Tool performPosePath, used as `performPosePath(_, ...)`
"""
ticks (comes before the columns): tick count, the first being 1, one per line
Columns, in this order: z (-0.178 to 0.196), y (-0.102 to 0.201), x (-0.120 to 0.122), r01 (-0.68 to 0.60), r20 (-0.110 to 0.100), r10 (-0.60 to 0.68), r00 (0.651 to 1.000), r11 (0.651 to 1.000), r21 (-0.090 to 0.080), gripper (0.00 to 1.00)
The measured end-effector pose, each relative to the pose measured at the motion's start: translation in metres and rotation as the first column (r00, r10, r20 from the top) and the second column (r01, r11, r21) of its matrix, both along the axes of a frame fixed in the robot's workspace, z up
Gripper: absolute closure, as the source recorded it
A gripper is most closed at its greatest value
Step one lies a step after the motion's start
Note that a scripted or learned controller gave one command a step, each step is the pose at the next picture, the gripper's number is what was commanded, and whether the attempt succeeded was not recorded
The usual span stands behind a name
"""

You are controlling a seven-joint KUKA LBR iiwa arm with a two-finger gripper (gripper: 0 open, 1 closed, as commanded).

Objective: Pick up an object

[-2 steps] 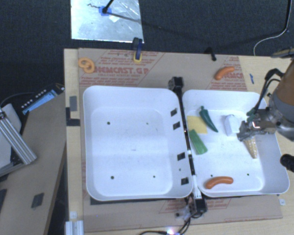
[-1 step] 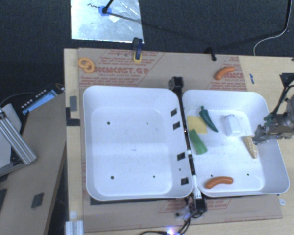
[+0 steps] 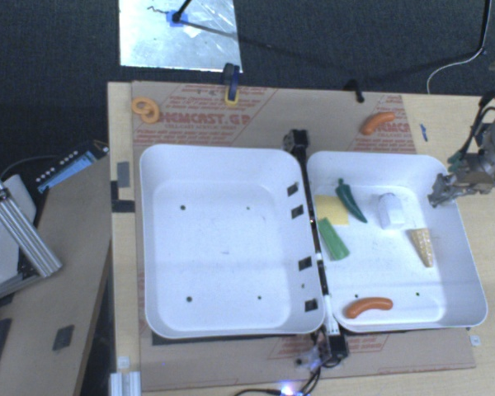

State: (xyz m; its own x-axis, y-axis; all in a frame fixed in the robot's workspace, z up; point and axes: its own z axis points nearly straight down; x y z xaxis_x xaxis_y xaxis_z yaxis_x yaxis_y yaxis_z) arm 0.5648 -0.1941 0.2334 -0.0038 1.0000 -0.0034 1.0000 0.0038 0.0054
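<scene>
I've got the gripper parked at the right bin's far right rim, nothing in it; can't tell how wide it's open. Closest grab is the corn cone, just nearer and left, long axis running near-far.

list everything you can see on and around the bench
white bins: 2, white, side by side on the board
sausages: 2, orange; one near the right bin's front edge, one on the board behind that bin
chili pepper: 1, dark green, right bin
yellow block: 1, yellow, right bin, beside the pepper
green piece: 1, green, right bin
white object: 1, white, right bin centre
cone: 1, tan, right bin
pretzel: 1, orange, board's far left corner
clamp: 1, yellow and blue, board's far edge
gripper: 1, grey, over the right bin's right rim
</scene>
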Motion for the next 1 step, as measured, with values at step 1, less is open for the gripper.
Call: performPosePath(1,-0.0268,-0.0125,0.0717,-0.002,0.003,0.002,1.0,1.0,0.0,1.0)
